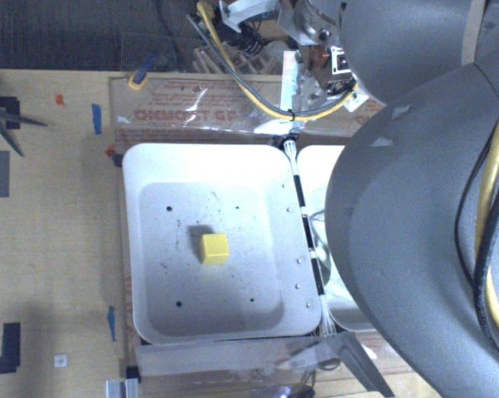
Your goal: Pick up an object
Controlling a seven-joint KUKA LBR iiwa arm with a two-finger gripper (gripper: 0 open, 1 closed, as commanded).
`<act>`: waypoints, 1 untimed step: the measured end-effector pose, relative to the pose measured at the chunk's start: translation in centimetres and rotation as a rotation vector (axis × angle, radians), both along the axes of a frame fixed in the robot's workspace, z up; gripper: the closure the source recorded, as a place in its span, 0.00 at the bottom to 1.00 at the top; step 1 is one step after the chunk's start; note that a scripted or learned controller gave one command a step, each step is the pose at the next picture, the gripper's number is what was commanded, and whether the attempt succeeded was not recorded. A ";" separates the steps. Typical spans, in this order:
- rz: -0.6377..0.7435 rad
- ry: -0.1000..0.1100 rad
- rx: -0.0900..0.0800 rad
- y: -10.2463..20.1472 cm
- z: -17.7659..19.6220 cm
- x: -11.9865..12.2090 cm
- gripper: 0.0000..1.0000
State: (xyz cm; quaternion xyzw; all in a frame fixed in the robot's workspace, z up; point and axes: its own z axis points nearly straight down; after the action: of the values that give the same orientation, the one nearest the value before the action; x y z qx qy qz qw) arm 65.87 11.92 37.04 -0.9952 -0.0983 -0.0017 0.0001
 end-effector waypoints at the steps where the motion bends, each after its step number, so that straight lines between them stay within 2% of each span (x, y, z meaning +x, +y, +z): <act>1: -0.004 -0.003 0.000 -0.2 1.0 0.1 1.00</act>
State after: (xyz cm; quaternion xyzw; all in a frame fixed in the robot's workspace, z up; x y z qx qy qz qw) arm 65.95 11.72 38.08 -0.9954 -0.0961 -0.0033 0.0001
